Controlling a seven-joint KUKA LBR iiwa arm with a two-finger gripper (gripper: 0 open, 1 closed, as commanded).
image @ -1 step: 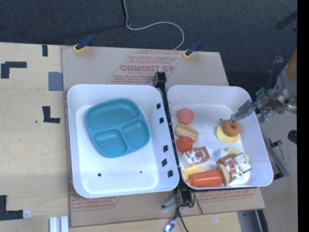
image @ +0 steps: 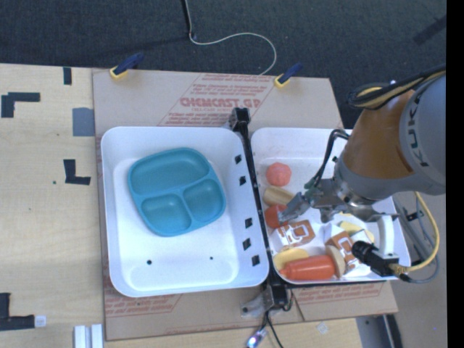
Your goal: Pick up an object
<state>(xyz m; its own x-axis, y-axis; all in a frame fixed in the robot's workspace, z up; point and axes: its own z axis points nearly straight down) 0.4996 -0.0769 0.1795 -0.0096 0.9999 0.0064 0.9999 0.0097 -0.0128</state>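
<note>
Starting on the left: the left bin (image: 116,216) just has a blue divided plate (image: 176,191) lying flat in it, well apart from the action. All the pickable stuff is in the right bin (image: 290,138), and it's a crowded little pile of what looks like toy food. The likeliest target is the small red piece (image: 273,217) near the divider, since the hand (image: 299,207) sits right over it, with a tan roll-shaped piece (image: 278,196) touching it above and an orange-pink ball (image: 278,173) just beyond that. I honestly can't tell if the hand is spread or closed; it's too dark and small.

My guess is that these are light, hard, smooth plastic, so they're not fragile but they're slippery and prone to squirting sideways. I'd grab across the narrow middle. The bin floor is slick white, and room is tight, with neighbours touching and a red sausage-like piece (image: 312,268) near the front wall.
</note>
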